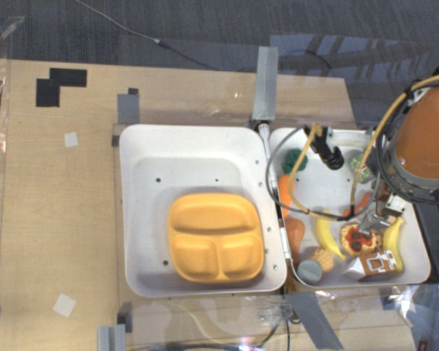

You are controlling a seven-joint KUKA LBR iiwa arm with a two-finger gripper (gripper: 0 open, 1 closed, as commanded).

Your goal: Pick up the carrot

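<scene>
Carrot [283, 190] is laid lengthwise along the right bin's [329, 185] inner wall, well apart from the gripper [377, 224], whose open or closed state cannot be told.

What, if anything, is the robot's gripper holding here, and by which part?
It cannot be told. The gripper sits low in the right bin above the bananas, and the carrot lies apart at the bin's left edge.
</scene>
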